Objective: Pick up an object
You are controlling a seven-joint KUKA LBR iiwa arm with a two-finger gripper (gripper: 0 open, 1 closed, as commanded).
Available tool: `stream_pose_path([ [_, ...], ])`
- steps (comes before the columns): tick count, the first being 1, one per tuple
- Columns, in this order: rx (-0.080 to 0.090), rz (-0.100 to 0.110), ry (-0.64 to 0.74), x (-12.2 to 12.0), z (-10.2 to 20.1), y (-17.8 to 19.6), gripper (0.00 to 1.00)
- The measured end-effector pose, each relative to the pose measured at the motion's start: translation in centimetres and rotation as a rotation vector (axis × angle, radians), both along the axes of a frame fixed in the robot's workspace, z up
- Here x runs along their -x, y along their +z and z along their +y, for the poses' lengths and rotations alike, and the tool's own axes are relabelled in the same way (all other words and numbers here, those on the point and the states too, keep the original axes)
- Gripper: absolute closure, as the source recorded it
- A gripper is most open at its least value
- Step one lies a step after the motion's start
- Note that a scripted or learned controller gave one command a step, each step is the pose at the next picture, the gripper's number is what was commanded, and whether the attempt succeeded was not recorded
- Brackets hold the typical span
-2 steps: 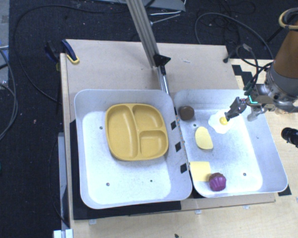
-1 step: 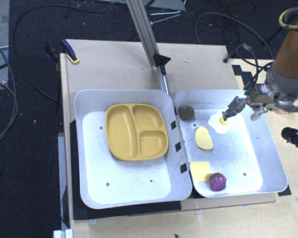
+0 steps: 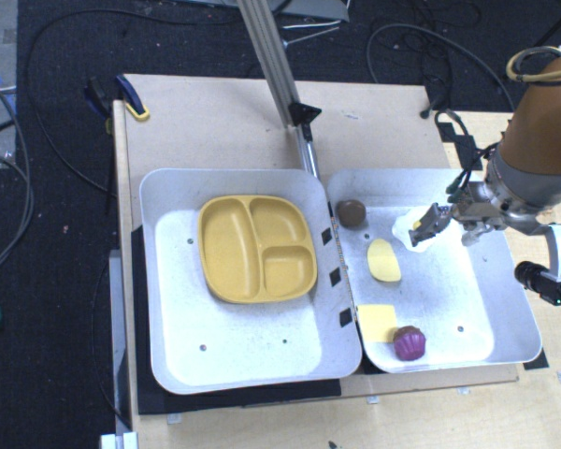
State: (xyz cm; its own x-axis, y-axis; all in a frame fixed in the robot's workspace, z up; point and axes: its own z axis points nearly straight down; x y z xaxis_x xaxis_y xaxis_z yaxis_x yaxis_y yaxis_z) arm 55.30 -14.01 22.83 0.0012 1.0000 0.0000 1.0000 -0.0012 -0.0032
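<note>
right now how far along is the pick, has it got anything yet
Nothing looks picked yet. The brown round object, yellow oval piece, yellow square block and purple object all lie in the right bin; the yellow divided tray sits in the left bin. In hand: the gripper hangs over the right bin's upper part, nothing visibly between its fingers. Left: closing on an object and lifting it.

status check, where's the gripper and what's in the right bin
Gripper over right bin, nothing seen in it. Brown ball, yellow oval, yellow block, purple piece loose below. Yellow tray in left bin.
</note>
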Motion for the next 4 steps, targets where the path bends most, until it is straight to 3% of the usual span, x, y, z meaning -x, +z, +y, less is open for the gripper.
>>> stream_pose_path([
  [2,0.000,0.001,0.000,-1.1,-1.1,-10.8,0.00],
  [3,0.000,-0.004,0.000,-1.2,-1.0,-9.4,1.00],
  [4,0.001,-0.007,0.002,-0.5,-0.8,-4.9,1.00],
])
